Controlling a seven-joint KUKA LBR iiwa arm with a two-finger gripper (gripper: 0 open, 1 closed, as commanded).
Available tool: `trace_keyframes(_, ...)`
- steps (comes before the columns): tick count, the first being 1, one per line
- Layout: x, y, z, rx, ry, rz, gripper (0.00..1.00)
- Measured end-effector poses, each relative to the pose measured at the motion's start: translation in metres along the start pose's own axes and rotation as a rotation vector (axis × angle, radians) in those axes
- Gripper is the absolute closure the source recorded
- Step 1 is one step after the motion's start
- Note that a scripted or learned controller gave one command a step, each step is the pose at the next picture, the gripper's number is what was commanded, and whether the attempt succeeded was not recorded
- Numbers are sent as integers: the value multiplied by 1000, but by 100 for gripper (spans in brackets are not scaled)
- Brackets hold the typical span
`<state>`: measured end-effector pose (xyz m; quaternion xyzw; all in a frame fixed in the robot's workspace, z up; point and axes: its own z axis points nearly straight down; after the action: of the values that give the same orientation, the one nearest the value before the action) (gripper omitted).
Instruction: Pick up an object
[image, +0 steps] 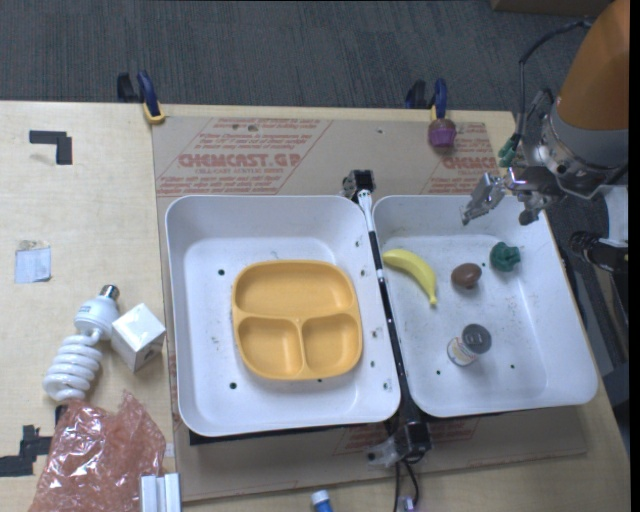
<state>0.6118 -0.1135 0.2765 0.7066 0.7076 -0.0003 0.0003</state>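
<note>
Gripper (505, 200) open, empty, above right bin's (560, 330) far edge, ready to drop. Banana (412, 270), brown ball (466, 275), green toy (505, 257) near.

The claw (505, 200) hangs, apparently empty, over the right bin's (560, 370) far edge, above the banana (412, 270).

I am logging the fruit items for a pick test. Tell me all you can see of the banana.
The banana is yellow, smooth-skinned and whole, curved like a crescent. It lies flat on the floor of the right bin, in that bin's upper left part, close to the wall shared with the left bin. Its thicker end points up-left and its thin tip points down-right. Nothing touches it but the bin floor; the brown round object lies apart to its right.
</note>
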Motion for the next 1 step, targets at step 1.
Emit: trace_keyframes(1,-31,-8,169,0,1,3,0)
